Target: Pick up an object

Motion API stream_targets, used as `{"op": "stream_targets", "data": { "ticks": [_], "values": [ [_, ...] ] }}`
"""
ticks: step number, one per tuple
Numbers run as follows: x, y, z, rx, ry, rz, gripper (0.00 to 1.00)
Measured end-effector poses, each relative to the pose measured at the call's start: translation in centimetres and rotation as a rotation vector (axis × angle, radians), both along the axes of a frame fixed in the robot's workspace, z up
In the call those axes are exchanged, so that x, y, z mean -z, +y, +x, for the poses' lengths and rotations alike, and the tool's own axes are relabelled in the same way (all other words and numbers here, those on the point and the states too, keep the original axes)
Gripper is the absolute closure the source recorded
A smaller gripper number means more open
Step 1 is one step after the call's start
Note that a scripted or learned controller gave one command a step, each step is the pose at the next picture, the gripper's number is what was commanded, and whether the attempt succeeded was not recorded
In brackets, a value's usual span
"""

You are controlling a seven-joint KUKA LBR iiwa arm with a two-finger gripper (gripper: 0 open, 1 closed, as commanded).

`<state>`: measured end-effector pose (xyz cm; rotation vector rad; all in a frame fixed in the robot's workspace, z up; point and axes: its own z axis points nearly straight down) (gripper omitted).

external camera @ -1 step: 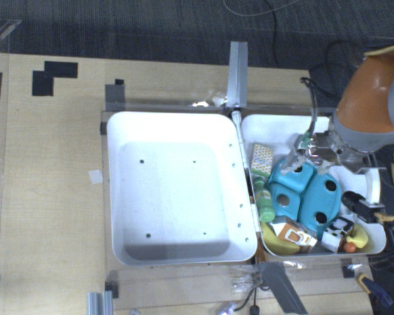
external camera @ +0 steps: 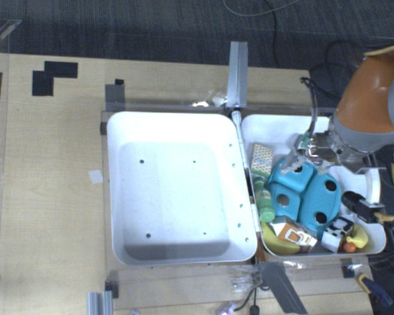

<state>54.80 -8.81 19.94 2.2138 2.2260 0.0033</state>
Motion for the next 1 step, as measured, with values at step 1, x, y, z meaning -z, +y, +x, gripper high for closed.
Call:
{"op": "stream_targets", "data": {
  "ticks": [1],
  "values": [
    [2.18, -0.07, -2.04, 0.151, -0.002, 0.001, 0.0]
  ]
}}
